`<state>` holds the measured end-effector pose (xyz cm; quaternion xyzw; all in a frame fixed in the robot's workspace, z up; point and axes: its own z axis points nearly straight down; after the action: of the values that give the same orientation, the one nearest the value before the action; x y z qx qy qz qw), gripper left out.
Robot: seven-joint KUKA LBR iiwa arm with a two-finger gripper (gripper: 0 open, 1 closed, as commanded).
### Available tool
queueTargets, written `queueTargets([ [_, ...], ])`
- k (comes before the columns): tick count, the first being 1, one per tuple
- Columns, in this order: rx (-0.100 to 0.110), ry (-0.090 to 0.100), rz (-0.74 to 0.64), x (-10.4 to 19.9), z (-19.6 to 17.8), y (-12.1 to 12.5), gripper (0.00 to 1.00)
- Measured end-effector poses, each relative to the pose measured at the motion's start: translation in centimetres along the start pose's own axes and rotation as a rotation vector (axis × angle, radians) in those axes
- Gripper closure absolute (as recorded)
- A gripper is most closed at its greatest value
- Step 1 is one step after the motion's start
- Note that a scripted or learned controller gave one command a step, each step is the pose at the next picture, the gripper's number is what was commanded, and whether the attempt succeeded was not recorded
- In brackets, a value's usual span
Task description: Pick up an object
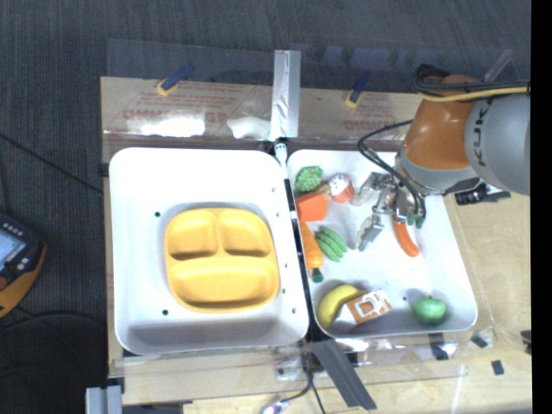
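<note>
My gripper (pixel 390 228) hangs over the upper middle of the right bin (pixel 457 266), its fingers spread open with nothing between them. A red-orange pepper (pixel 406 239) lies on the bin floor just beside the right finger (pixel 414 217). Left of the gripper lie a green ridged vegetable (pixel 330 244), an orange block (pixel 312 207) and a small white-and-red item (pixel 340 186). A green leafy piece (pixel 309 179) sits in the bin's far left corner.
Along the right bin's front are a banana (pixel 335 300), a small orange-and-white box (pixel 372 307) and a green apple (pixel 429 309). A carrot (pixel 310 247) lies against the divider. The left bin (pixel 138 317) holds a yellow compartment tray (pixel 222 255).
</note>
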<state>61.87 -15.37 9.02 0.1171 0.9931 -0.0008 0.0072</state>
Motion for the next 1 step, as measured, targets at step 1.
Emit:
queueTargets([
  [1,0.001,0.001,-0.022,3.52,-0.1,-3.95,0.0],
])
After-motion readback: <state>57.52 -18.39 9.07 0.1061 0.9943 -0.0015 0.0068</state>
